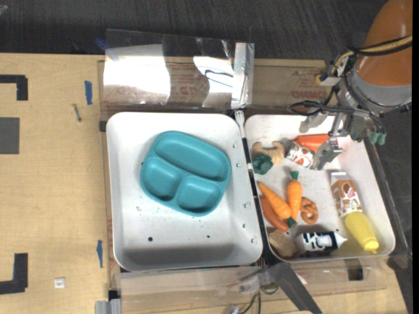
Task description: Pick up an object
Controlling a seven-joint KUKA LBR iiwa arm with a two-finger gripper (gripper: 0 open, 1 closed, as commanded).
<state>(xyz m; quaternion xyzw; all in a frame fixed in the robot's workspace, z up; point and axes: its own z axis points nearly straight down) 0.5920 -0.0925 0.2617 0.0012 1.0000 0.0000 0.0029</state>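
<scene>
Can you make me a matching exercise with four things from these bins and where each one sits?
Things:
1. teal tray
2. yellow bottle
3. gripper
4. carrots

Places:
A. near right corner of the right bin
B. middle of the right bin
C. left bin
D. over the far part of the right bin

Pairs: 1-C, 2-A, 3-D, 4-B

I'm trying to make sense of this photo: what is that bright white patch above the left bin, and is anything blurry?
In the camera view, the white patch is glare on a clear plastic sheet behind the left bin; the teal tray is evenly lit and sharp; the hand over the right bin looks slightly soft, and small items there, like the carrots, lack fine detail.
</scene>
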